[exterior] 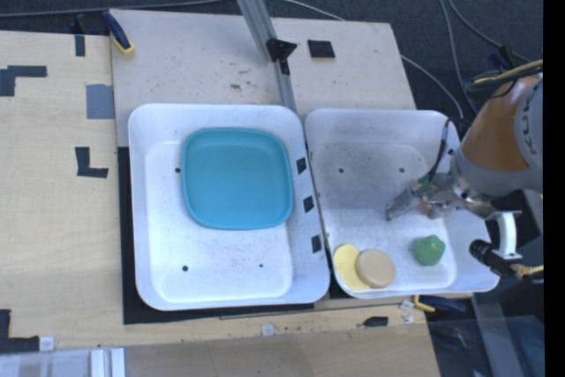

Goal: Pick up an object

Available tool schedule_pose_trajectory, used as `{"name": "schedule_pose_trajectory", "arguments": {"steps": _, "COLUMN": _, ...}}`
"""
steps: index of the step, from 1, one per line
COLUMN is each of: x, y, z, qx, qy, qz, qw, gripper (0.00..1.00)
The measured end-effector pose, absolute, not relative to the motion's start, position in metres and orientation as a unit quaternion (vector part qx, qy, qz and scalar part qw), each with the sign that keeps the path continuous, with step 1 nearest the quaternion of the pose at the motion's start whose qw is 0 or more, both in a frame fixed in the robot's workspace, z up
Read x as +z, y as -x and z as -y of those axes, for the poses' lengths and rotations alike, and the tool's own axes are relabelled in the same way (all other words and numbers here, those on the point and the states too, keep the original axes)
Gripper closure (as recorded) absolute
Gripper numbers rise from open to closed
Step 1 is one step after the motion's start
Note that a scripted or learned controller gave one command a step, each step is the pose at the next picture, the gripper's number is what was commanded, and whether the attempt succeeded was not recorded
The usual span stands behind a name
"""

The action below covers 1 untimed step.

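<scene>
- Hovering low over the right shallow white plastic bin (380, 132), the two-finger gripper (408, 202) sits in that bin's right half; the grey arm with the orange band (503, 141) enters over the bin's right wall.
- Jaws: cannot tell whether they are apart or together; they read as a dark, blurred wedge pointing toward the bin's middle. Nothing visible between them, so I count no grasp.
- Step in hand, as I judge it: approach/positioning, pick not yet made.
- Candidate objects, relative to the jaws:
  - small green rounded lump (429, 250): just below and slightly right of the jaws, nearest, apart from them.
  - tan round disc (376, 267): below and left of the jaws, near the bin's front wall, resting partly on top of the flat yellow round piece (346, 265) beside it.
  - large teal square plastic plate with rounded corners (237, 177): well to the left of the jaws, in the left white bin (150, 216), across the divide.
- Next move, my call: shift the jaws toward the bin's front edge onto the green lump, centre over it, open wide enough to straddle it, descend to the bin floor, close, lift straight up.
- What that needs:
  - the lump is near the bin's right wall, so finger clearance on that side looks tight.
  - rounded shape may squirt out if the close is off-centre.
  - fallback: the tan disc is flat and stacked, harder to get fingers under.
- Table (53, 190) around the bins is not involved.
</scene>
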<state>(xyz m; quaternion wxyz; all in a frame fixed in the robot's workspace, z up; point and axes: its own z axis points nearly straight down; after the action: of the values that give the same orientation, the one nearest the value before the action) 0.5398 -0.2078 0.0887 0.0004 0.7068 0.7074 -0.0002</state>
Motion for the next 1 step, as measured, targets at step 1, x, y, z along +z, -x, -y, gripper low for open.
{"name": "schedule_pose_trajectory", "arguments": {"steps": 1, "x": 0.1009, "y": -0.5407, "z": 0.2085, "qx": 0.0004, "qy": -0.707, "qz": -0.707, "qw": 0.002, "gripper": 1.0}}
